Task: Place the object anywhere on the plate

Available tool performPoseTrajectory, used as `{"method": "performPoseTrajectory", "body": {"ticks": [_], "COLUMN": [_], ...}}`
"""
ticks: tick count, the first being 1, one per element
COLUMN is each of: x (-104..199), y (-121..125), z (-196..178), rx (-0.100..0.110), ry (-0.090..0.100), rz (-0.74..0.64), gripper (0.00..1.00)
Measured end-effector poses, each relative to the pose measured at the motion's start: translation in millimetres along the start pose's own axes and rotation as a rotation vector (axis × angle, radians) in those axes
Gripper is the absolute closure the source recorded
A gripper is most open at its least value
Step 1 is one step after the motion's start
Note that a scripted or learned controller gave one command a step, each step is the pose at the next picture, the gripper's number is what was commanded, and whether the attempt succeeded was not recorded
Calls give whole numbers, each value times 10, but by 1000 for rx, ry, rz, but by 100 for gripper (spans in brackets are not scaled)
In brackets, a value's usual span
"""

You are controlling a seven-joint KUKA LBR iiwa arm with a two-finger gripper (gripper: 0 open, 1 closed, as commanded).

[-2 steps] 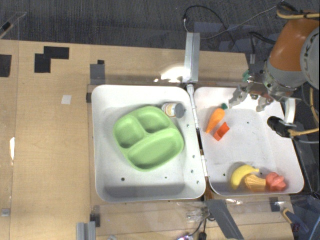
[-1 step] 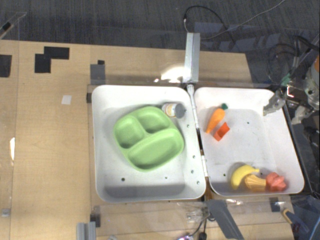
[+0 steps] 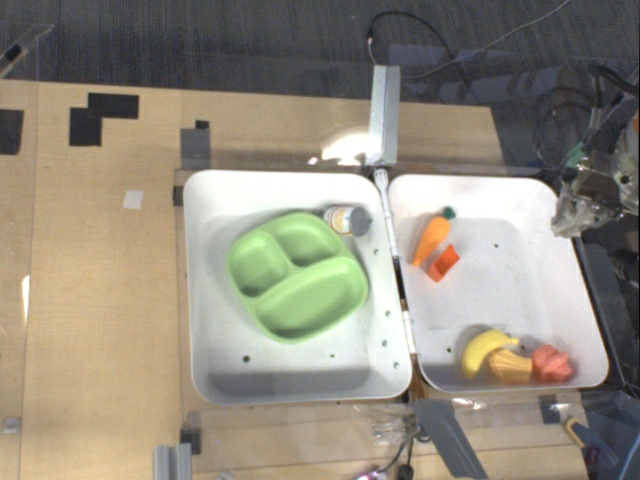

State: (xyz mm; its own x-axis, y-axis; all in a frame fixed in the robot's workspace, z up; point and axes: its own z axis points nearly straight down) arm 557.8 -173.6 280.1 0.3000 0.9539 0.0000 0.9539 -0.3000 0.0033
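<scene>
The object is not singled out: the right bin [image 3: 520,268] holds, nearest, a banana [image 3: 483,348], a tan toy [image 3: 509,367] and a reddish toy [image 3: 550,364] clustered together, farther back a carrot [image 3: 432,238] touching an orange block [image 3: 444,262]. The left bin [image 3: 215,358] holds the green 3-compartment plate [image 3: 296,275], a small jar [image 3: 345,220] behind it. The hand [image 3: 580,208] hovers at the right bin's far right edge; its grip cannot be told.

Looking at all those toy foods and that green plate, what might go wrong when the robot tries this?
The banana, the tan piece and the pink piece lie bunched in the right bin's near corner, so a grab there may catch the wall or two things at once. The carrot touches an orange block. The small can beside the green plate might get knocked.
</scene>
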Motion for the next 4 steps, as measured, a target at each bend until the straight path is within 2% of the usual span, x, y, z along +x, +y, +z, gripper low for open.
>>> {"method": "performPoseTrajectory", "body": {"ticks": [1, 2, 3, 4], "x": [0, -338, -328, -326], "y": [0, -443, -438, -437], "z": [1, 98, 0, 0], "rx": [0, 5, 5, 5], "ry": [0, -1, -1, -2], "rz": [0, 477, 467, 467], "gripper": [0, 0, 100, 0]}}
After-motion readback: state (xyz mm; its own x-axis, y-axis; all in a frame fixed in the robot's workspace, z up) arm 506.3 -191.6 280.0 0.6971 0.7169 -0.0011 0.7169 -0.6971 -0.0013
